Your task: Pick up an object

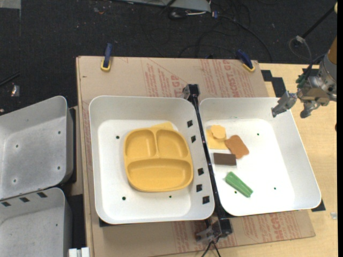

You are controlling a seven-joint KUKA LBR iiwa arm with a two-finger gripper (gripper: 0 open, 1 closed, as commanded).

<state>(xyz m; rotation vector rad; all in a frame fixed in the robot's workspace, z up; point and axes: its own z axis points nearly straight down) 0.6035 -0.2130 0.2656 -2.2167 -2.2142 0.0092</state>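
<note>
Green piece (238,184) lies nearest in the right bin (300,159), clear of the brown block (224,159) beyond it: easiest target. End effector (293,104) hovers open past the bin's far corner, holding nothing. Centre above, align across its width, descend straight.

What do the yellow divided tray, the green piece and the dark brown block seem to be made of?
Yellow divided tray: looks like moulded plastic, smooth with a dull sheen and rounded compartment ridges. Green piece: probably plastic or rubber toy food, uniform bright colour, matte. Dark brown block: flat, matte, with squared edges; could be plastic, foam or painted wood, too small to tell.
</note>
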